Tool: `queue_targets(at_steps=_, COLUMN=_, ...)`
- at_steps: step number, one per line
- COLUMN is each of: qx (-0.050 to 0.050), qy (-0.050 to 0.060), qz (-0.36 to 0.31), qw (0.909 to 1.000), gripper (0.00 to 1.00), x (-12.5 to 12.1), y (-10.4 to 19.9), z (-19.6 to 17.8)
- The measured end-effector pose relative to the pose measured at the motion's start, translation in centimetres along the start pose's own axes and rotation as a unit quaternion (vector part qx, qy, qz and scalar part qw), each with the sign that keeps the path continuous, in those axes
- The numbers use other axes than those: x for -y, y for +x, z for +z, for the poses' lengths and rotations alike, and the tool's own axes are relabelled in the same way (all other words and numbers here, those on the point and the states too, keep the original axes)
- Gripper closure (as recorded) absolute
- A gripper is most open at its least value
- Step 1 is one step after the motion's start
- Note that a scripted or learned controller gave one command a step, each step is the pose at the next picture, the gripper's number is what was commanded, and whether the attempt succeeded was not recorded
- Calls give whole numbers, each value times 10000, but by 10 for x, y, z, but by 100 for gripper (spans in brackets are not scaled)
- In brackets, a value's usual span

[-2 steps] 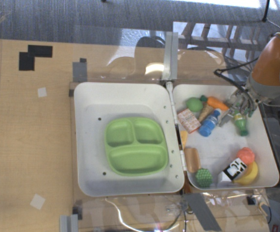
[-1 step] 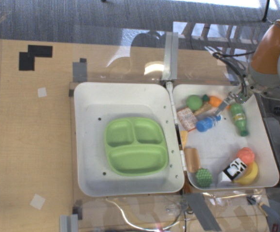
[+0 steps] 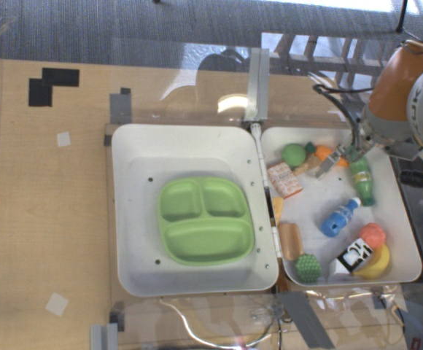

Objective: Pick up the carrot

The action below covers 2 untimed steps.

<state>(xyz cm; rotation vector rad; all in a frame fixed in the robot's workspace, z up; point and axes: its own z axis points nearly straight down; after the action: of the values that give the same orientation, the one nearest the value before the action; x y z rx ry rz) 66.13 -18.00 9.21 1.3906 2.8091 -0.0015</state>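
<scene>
The carrot (image 3: 321, 152) is a small orange piece at the back of the right bin (image 3: 408, 228), just right of a round green ball (image 3: 294, 154). My gripper (image 3: 334, 159) comes down from the upper right and sits right at the carrot, its metal tip partly covering the carrot's right end. A further bit of orange shows just past the tip. From this angle I cannot make out whether the carrot is held. The grey arm with its orange band (image 3: 405, 75) hangs over the bin's back right corner.
The right bin also holds a red-and-white box (image 3: 285, 179), a green bottle (image 3: 362, 181), a blue bottle (image 3: 339, 219), a tan roll (image 3: 290, 240), a knobbly green vegetable (image 3: 308, 267), a black-and-white box (image 3: 356, 255), a pink fruit (image 3: 373, 234) and a banana (image 3: 377, 265). A green divided plate (image 3: 206, 219) lies in the left bin (image 3: 135, 195).
</scene>
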Motion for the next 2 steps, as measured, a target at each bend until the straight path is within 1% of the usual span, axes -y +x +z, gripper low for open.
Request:
queue_targets(at_steps=1, qx=6, qy=0, qz=1514, qw=9885, gripper=0, x=-25, y=21, z=4)
queue_targets(at_steps=2, qx=19, qy=2, qz=1468, qw=9892, gripper=100, x=-26, y=22, z=-8)
